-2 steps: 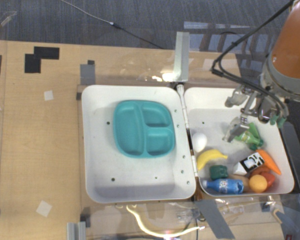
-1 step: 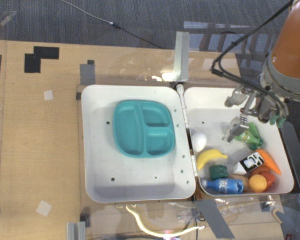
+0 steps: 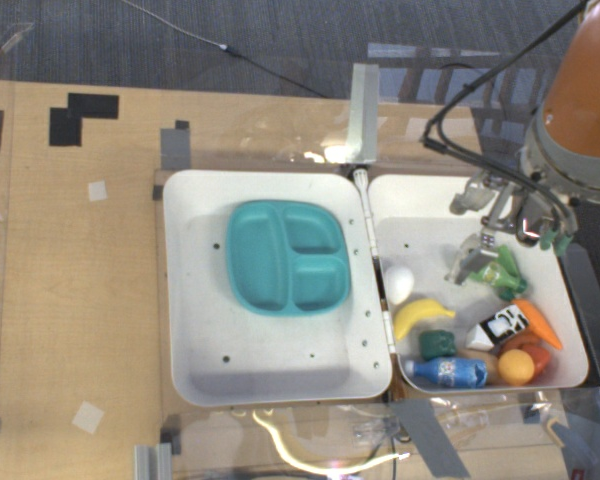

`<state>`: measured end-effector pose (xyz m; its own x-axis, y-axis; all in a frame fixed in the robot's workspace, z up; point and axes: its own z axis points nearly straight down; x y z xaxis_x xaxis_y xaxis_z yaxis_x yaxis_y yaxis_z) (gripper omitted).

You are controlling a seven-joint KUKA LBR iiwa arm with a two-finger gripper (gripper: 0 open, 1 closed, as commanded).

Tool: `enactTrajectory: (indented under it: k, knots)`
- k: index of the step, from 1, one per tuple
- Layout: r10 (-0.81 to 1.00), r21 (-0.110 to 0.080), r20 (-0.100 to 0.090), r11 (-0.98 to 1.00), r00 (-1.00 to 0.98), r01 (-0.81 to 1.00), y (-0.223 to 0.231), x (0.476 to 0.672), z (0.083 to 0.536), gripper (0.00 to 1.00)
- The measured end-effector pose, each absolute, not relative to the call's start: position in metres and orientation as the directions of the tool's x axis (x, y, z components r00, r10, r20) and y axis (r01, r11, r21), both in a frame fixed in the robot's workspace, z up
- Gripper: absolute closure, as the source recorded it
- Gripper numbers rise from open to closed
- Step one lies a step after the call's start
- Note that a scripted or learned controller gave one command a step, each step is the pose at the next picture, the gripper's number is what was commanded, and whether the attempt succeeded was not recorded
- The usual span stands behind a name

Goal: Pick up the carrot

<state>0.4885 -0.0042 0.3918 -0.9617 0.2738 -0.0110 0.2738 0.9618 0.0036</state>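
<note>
Two shallow white bins sit side by side on the wooden bench. The left bin holds a teal divided plate lying flat near its centre. The right bin carries the clutter, all gathered in its lower half toward the lower right of the frame.

The carrot lies at the right side of that bin, its orange body slanting down to the right, with its green leafy top pointing up and left. Just beside it on the left is a small black-and-white block with a bold printed pattern; no letters on it can be read. Below these sits an orange ball-shaped fruit, touching something red behind it. A blue bottle lies on its side along the bin's lower edge; its label bears pale marks too small to read. Above it rest a dark green lump, a yellow banana and a white egg-like object against the divider.

The gripper hangs in the upper right of the frame, over the right bin, its tips just left of the carrot's green top. Its fingers stand slightly apart with nothing between them.
</note>
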Motion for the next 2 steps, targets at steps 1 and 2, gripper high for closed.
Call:
enactTrajectory:
  k: [1,2]
  knots:
    - [0.274,0.004,-0.011,0.962,-0.962,0.274,-0.0042,0.4885,0.3918,0.0]
    - [0.274,0.004,-0.011,0.962,-0.962,0.274,-0.0042,0.4885,0.3918,0.0]
